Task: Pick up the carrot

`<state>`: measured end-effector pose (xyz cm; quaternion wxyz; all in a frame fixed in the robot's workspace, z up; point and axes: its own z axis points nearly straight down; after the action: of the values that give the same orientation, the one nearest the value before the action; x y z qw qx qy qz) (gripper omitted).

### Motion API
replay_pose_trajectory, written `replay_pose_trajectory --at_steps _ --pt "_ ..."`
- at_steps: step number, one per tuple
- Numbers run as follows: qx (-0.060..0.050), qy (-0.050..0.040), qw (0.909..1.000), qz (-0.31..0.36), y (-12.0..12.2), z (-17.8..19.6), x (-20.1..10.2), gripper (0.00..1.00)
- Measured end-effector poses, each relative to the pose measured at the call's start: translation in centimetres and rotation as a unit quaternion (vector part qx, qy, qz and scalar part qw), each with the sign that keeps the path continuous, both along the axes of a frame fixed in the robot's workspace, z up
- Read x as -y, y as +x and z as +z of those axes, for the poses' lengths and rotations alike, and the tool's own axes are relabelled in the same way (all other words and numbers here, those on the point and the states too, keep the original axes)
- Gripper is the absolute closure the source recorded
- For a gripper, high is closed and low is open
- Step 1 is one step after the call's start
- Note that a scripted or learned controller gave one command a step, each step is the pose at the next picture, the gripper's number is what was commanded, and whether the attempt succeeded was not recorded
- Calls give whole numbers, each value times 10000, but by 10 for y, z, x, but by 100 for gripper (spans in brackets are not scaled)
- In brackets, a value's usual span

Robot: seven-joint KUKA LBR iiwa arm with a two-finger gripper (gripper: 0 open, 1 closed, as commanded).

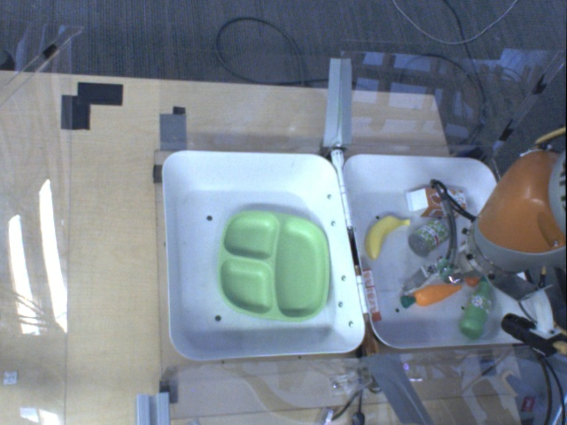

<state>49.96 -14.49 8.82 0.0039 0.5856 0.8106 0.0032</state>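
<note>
Camera view from above the bench: the gripper (450, 271) of the grey arm (523, 211), its glossy orange band rounded like a dome, hangs low over the right bin (390, 180), dark cables looping about its wrist. Whether it is open or closed on anything cannot be told from this angle; the metal parts blur together there. The carrot (434, 295), a smooth tapered orange toy with a small green tip pointing to 9 o'clock, lies on the bin floor just below the gripper, at about its 7 o'clock, very close or touching; which cannot be made out.

At the gripper's 11 o'clock lies a grey-green can (429, 235) on its side, and beyond it, toward 12 o'clock, a small white and brown packet (425, 202). A curved yellow banana (383, 234) of shiny plastic rests at 10 o'clock, well clear of the carrot. A green bottle (476, 311) with a red cap lies at 4 o'clock, near the carrot's thick end.

Across the metal divider, at 9 o'clock, the left bin (190, 193), shallow white and round-cornered, bears a matte lime-green plate (275, 266) moulded into three compartments. Both bins sit on a pale wooden bench (106, 237) with black tape marks (87, 103) at its far left; dark ribbed carpet and a black cable (266, 38) lie beyond at 12 o'clock.
</note>
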Motion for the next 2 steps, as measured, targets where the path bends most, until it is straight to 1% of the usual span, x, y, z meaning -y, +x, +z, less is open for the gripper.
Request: replay_pose_trajectory --at_steps 1,2 --pt "-30 -5 9997 229 -10 38 16 0" --pt "-10 2 9990 -440 -9 0 11 0"
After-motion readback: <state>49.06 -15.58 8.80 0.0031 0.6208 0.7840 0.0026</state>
